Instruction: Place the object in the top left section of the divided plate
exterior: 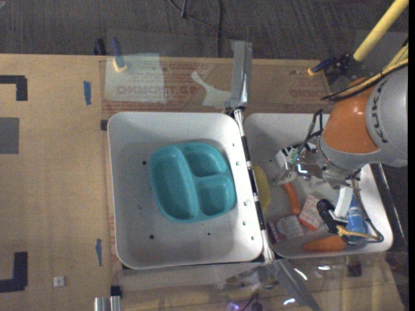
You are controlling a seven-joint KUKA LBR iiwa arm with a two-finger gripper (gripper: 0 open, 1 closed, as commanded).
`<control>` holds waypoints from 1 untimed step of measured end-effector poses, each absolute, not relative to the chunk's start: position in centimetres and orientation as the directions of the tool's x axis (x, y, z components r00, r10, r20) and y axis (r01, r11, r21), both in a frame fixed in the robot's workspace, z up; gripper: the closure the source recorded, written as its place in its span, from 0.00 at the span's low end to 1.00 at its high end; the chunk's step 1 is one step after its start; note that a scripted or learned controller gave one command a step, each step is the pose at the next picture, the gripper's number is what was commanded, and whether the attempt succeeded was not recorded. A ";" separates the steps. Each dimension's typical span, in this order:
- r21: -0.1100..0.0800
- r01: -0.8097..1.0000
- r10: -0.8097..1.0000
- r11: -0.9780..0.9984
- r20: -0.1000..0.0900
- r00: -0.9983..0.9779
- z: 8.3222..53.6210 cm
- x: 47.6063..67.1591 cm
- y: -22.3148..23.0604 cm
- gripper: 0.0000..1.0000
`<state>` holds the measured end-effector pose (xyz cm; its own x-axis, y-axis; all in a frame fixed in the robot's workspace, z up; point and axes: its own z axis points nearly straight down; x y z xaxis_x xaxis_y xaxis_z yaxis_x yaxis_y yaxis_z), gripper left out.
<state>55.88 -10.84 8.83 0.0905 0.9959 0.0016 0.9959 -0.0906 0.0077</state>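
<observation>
Divided plate (pixel 192 190): teal, in the left bin (pixel 130 232)
End effector (pixel 293 167): over the right bin (pixel 272 131) — right of the plate
Fingers: cannot tell

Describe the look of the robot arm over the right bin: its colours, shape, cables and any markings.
The arm is made of rounded, bulbous segments with a light grey shell and a broad orange band above the wrist. Thin black cables loop along its left side towards the wrist. The gripper end is a cluster of small metallic and dark parts. Dark lettering sits on the grey shell, too small to read.
</observation>
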 end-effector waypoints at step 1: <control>0.014 0.995 0.995 -0.099 -0.003 0.099 9.9 56.0 -11.4 1.00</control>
